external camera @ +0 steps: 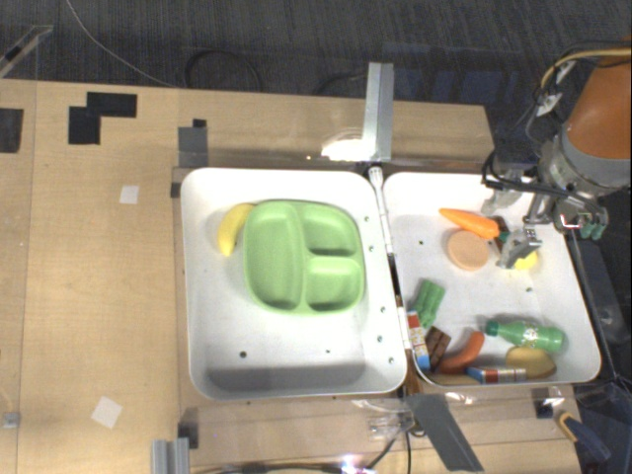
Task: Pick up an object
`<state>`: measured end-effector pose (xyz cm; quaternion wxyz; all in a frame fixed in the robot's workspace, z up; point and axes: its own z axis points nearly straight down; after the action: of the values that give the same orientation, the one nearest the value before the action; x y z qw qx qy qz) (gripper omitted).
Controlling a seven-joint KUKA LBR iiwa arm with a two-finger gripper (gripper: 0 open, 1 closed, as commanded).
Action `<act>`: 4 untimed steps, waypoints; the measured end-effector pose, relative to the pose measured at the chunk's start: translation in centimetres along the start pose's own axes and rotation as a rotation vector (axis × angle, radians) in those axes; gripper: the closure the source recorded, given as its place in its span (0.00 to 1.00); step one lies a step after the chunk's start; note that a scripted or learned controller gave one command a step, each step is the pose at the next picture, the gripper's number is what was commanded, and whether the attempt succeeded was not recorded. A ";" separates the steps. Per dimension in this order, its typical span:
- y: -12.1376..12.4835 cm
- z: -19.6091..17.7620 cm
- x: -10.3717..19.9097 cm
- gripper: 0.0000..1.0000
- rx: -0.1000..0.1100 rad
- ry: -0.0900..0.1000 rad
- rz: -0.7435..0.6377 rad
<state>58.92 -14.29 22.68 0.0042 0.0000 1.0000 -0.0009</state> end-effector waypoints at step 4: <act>-5.0 1.3 -2.8 1.00 0.004 -0.008 -0.154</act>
<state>61.72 -19.25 21.39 0.0081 -0.0766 0.9970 -0.0032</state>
